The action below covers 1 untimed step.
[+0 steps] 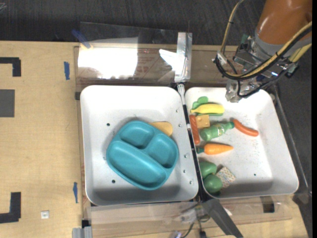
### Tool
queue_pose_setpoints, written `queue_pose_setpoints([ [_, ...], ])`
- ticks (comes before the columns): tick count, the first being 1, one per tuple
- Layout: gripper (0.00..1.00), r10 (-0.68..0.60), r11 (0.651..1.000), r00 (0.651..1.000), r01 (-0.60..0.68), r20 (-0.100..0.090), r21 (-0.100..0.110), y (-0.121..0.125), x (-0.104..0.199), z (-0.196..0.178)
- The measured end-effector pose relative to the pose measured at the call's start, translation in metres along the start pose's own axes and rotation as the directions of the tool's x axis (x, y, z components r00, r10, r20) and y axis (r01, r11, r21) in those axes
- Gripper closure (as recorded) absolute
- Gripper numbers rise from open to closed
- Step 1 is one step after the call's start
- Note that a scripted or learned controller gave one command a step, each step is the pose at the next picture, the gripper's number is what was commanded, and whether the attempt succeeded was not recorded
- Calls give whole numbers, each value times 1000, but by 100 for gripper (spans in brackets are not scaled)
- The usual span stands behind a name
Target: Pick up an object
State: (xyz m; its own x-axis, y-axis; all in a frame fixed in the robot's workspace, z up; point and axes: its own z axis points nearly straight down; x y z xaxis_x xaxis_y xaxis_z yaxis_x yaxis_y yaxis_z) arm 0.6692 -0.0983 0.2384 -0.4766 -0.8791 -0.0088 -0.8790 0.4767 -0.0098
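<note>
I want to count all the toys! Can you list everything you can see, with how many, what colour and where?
Left bin: 1, white, left half of the bench.
Right bin: 1, white, beside the left bin.
Divided plate: 1, teal, middle of the left bin.
Yellowish piece: 1, tucked at the plate's upper right edge.
Banana: 1, yellow with a green bit above it, top left of the right bin.
Bottle: 1, green, below the banana.
Carrot: 1, orange, middle left of the right bin.
Chili-like piece: 1, orange-red, right of the bottle.
Green toys: 2, lower left corner of the right bin.
Arm: 1, grey with an orange band, upper right.
End effector: 1, over the right bin's top edge.
</note>
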Motion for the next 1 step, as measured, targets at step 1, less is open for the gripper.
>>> queue_pose_setpoints([
  [1, 100, 94, 996, 996, -94, 1, -1, 34, -53, -31],
])
